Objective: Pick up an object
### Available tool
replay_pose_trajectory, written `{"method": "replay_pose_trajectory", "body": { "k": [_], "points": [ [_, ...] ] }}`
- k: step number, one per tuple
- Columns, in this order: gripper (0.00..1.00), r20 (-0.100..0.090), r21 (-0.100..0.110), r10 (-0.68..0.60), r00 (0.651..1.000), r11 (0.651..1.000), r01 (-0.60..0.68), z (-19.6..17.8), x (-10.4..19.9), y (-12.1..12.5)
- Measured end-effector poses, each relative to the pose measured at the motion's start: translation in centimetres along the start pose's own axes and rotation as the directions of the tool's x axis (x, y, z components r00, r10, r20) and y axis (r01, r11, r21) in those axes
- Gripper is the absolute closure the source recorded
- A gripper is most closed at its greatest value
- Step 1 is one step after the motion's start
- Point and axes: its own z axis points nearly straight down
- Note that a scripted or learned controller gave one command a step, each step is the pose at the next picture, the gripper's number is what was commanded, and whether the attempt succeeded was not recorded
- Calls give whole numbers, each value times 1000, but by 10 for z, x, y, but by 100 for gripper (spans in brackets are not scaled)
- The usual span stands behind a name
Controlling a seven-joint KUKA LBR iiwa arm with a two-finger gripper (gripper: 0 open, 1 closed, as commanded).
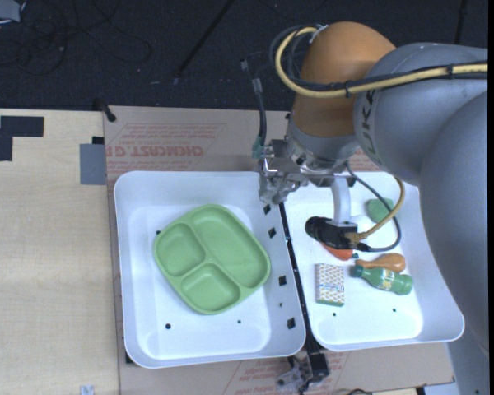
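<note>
My gripper (270, 189) hangs over the rim between the two bins, near their far end, with the grey arm reaching in from the right. Nothing can be seen held in it. In the right bin (432, 323) lie a small patterned box (330, 284), a green bottle (386, 279) on its side, an orange piece (388, 262) just behind the bottle, a small orange-red thing (340, 253) and a green item (377, 209) partly behind a cable. A green divided plate (211, 257) fills the middle of the left bin (136, 220).
The bins rest on a brown cardboard sheet (181, 138) on the pale wooden bench (41, 262). The large arm covers the right bin's far right corner.
</note>
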Motion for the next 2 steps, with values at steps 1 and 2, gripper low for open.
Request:
{"method": "replay_pose_trajectory", "body": {
  "k": [1, 2],
  "points": [
    [100, 0, -1, -2, 1000, 1000, 2, 11, 40, 19],
    [0, 1, 1, -2, 1000, 1000, 2, 11, 40, 18]
  ]
}}
